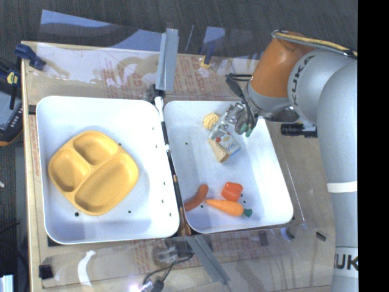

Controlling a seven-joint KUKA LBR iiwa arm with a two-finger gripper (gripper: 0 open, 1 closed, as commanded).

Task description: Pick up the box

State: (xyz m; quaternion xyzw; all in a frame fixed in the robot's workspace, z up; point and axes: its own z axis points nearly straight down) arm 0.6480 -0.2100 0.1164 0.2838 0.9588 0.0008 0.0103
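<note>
Jaws (232, 121) just above box (223, 146)

two bins (42, 111), one tray (93, 172), one box (224, 146), one carrot (226, 208)

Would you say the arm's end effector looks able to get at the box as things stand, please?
Probably yes: the end effector hangs at the box's upper right, nothing lies on the box, and the corn piece sits beside it.
</note>
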